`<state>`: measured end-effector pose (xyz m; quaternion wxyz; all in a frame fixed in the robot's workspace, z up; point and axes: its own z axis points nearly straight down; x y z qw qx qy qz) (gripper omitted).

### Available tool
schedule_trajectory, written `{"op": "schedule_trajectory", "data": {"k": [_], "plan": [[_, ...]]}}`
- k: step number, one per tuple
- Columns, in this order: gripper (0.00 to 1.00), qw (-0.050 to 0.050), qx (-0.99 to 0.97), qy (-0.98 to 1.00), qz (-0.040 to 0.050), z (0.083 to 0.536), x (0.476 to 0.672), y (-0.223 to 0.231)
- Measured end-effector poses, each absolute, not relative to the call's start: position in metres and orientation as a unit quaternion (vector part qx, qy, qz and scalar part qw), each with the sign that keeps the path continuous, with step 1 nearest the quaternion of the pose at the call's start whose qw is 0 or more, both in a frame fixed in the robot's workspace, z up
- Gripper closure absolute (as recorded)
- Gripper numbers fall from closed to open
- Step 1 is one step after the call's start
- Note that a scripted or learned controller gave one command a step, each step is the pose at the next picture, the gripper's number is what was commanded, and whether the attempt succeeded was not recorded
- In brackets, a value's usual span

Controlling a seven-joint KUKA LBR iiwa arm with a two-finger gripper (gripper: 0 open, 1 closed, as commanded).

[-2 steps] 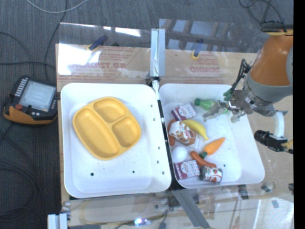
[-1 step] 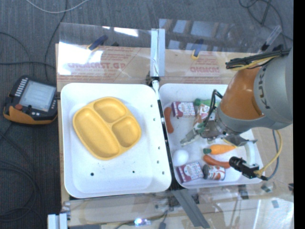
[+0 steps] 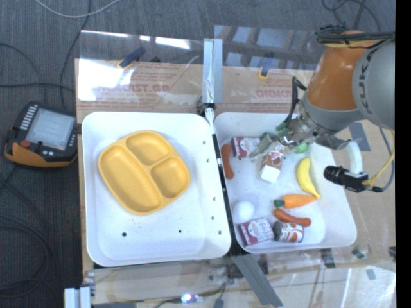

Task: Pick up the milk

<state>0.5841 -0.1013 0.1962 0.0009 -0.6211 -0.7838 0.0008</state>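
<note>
Over the right bin (image 3: 334,233), our claw (image 3: 277,145) hangs low, right above a small milk carton (image 3: 271,165). The carton has a red top and a white body. It sits in the upper middle of that bin, tipped so its long side runs from upper right to lower left. The carton lies just under and a tiny bit toward the front from the claw, so we think the next move is a short drop down onto it.

We cannot tell if the claw is open or closed, because the arm (image 3: 340,82) hides much of it. We do not see the carton gripped.

Close by are a banana (image 3: 307,177) on the right, a carrot (image 3: 298,201) below, and a red sausage (image 3: 227,161) on the left. A second red and white carton (image 3: 244,147) lies beside the sausage. A yellow tray (image 3: 144,171) sits in the left bin (image 3: 103,236).
</note>
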Motion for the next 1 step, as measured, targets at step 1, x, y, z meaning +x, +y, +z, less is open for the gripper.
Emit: {"op": "schedule_trajectory", "data": {"k": [1], "plan": [[0.00, -0.016, -0.623, -0.782, -0.0060, 0.1248, 0.6000, -0.1323]]}}
